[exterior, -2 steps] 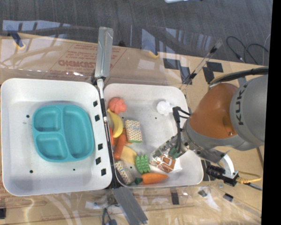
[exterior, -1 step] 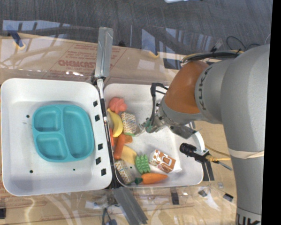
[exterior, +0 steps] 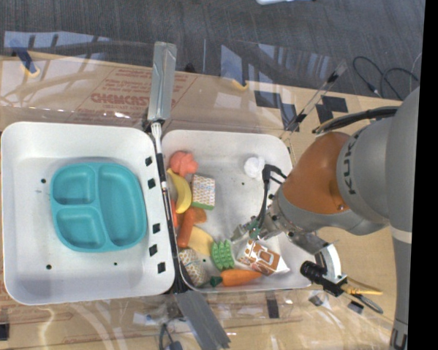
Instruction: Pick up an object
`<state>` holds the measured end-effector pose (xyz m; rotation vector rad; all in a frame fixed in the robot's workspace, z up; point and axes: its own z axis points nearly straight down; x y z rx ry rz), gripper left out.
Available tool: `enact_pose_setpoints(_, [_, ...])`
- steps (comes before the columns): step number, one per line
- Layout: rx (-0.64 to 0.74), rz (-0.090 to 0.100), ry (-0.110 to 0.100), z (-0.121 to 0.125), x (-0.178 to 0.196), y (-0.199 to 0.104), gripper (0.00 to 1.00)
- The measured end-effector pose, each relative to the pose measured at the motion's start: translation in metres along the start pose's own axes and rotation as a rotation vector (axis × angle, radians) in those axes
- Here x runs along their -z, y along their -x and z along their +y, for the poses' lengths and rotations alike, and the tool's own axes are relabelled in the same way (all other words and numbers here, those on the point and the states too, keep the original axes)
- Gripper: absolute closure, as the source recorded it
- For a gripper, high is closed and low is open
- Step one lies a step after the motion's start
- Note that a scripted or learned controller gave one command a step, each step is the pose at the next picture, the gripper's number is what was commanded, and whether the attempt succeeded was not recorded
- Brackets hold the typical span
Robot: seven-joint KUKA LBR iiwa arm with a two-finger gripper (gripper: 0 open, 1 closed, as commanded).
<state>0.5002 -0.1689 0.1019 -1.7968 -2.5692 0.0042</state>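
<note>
A single fixed camera looks down at a slant from above the table (exterior: 77,90), far enough back to take in both white bins, the left bin (exterior: 19,219) toward nine o'clock, the right bin (exterior: 228,145) near centre, and the arm (exterior: 365,178) entering from three o'clock.

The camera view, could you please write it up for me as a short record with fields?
left bin: holds a teal divided tray
right bin: holds toy food heaped along its left and lower side
toy food: banana, carrot, green block, white ball
other item: printed carton, lower right of the heap
arm: reaches in from the right, over the right bin
gripper: low, just above the printed carton; finger state unclear
</note>
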Motion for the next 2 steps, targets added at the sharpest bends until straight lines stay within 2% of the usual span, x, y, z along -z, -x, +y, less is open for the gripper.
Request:
enact_pose_setpoints(1, [0.110,-0.002,0.007,-0.034,-0.010,0.031,0.00])
enact_pose_setpoints(2, [-0.243,-0.001,0.004,-0.010,-0.011,0.041,0.00])
